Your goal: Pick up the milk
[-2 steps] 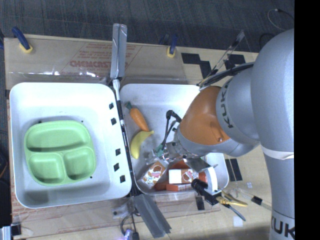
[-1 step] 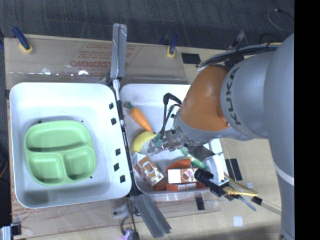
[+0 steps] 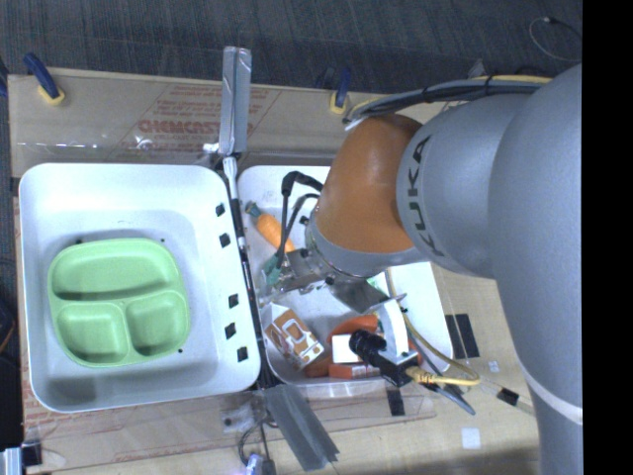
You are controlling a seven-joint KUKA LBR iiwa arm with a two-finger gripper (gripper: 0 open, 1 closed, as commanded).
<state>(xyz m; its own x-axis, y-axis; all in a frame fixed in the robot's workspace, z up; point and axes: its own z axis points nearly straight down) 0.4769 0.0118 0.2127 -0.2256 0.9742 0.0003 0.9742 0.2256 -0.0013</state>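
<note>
Gripper (image 3: 297, 271) first: it's down inside the right bin (image 3: 423, 287), tucked under the wrist, and whether it is open or shut, or has anything, I cannot tell. The big grey arm (image 3: 504, 156) sweeps in from the right, and its orange band (image 3: 371, 181) covers most of that bin, so there's very little open room there. Over to the left bin (image 3: 40, 265): wide, with a green divided tray (image 3: 119, 300) sitting in the middle and bare white floor all round it. The two bins meet along a dark seam, rims touching.

Down at the right bin's near edge, a red box with a white label (image 3: 341, 352) lies against the rim. Just left of it is the milk carton (image 3: 295, 339), brown and white, tilted, close to the bin's near left corner and just below the gripper, apart from it. An orange piece (image 3: 267, 231) sits by the left wall.

Writing: "KUKA" (image 3: 420, 196) in black on the arm; the red print on the bench (image 3: 188, 117) is too faint to read.
</note>
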